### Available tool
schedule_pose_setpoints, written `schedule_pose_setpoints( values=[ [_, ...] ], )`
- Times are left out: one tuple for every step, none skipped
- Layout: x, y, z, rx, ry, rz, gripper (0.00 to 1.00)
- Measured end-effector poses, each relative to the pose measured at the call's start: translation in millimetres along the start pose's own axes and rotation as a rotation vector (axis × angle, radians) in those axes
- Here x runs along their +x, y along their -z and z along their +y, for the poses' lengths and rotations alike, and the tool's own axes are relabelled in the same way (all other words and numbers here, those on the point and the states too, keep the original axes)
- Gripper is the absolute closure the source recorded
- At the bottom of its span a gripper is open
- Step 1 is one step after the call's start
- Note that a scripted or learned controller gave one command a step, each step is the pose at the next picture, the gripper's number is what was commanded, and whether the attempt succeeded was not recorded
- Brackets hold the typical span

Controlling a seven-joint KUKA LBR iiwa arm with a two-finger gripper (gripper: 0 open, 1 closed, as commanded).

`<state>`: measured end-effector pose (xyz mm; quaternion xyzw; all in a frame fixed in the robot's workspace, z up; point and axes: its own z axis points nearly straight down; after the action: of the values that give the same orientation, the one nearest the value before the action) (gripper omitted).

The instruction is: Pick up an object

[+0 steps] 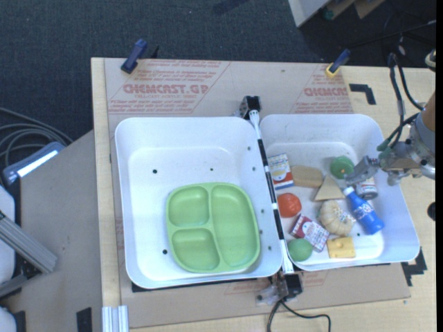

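Observation:
My gripper (365,173) hangs over the right part of the right bin (398,244), reaching in from the right edge. Just below it lies a blue bottle (365,213) with a silver cap, pointing toward the gripper. A green ball (341,166) sits just left of the gripper. Further left and below lie a beige bagel (337,215), a tan wedge (309,177), a small white carton (279,170), an orange-red ball (288,204), a red and white packet (310,232), a yellow block (340,247) and a green round piece (300,249). I see nothing lifted.
The left bin (138,158) holds a green divided plate (211,225). A black divider strip (266,185) runs between the two bins. Blue (133,56) and yellow (337,62) clamps sit at the board's far edge. Cables hang at the upper right.

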<state>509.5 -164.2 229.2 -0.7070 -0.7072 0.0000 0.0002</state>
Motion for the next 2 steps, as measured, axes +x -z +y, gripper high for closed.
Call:
schedule_pose_setpoints(
  values=[
    [-23, -141, 11, -0.007, -0.001, -0.003, 0.0],
    [-22, -131, 13, -0.011, -0.001, -0.002, 1.0]
  ],
)
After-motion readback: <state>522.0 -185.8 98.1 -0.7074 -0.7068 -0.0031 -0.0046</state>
